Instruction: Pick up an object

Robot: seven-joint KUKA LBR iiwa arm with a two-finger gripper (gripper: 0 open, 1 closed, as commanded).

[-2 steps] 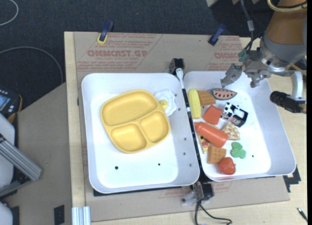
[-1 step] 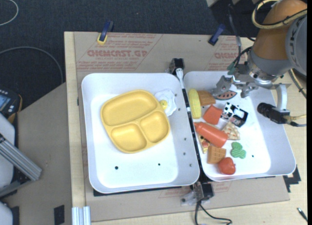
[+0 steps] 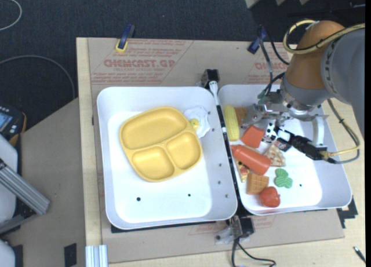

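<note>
My gripper reaches down into the right bin, at its upper middle, under the grey wrist with the orange band. Its fingertips sit just above an orange-red block and a small black-and-white piece. Around them lie a yellow corn cob, a red sausage, a waffle-like piece, a red tomato and a green broccoli-like toy. Nothing shows between the fingers.
The left bin holds a yellow three-section plate and a fried-egg toy at the plate's upper right. A black divider runs between the bins. A cable hangs from the wrist over the right bin.
</note>
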